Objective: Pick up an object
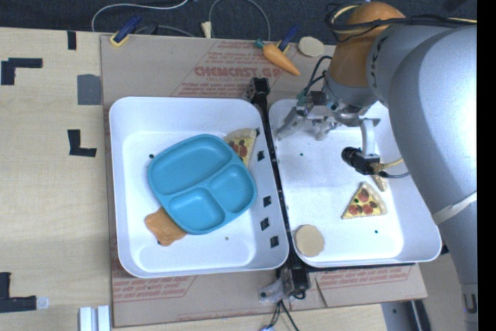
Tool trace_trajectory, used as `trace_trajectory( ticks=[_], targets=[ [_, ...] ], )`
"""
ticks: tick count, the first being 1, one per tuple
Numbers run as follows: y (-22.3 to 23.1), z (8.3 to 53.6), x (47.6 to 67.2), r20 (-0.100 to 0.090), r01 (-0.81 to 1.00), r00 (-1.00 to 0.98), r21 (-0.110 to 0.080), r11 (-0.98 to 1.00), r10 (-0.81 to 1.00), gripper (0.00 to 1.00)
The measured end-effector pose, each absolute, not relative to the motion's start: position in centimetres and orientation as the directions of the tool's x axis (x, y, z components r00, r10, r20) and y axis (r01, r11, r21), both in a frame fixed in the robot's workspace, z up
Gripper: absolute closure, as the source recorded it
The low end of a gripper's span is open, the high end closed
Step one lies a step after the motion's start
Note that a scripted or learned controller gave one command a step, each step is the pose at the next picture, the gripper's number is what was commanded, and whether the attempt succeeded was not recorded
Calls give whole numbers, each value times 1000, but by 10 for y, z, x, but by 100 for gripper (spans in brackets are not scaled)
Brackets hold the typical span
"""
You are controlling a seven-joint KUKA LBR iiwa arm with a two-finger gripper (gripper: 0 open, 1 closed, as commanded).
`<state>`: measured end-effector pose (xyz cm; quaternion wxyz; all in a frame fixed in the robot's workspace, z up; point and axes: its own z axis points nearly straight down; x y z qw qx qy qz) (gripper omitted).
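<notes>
Pizza slice [242, 142] and orange toy [163, 226] partly under blue tray [201, 183]

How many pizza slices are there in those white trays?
2. One pizza slice lies in the right bin, near the arm. The other pizza slice is in the left bin, partly tucked under the blue plate, which could hide more.

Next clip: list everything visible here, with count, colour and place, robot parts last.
white bins: 2, side by side on the bench
blue tray: 1, three compartments, left bin
pizza slices: 2, one in right bin, one at the tray's far edge
orange-brown piece: 1, under tray's near-left corner
tan disc: 1, right bin, near edge
toy carrot: 1, orange, behind the bins
arm: 1, grey, orange band
claw: 1, over right bin's far-left corner
</notes>
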<state>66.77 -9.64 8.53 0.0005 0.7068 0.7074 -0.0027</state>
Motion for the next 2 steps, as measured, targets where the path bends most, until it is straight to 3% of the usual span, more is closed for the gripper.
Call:
trace_trajectory(
  ticks=[1,2],
  targets=[
    [-96,86,649,-2,1000,-1,3,1,1000,0],
    [-96,85,668,-4,1000,-3,-7,2,1000,0]
  ],
)
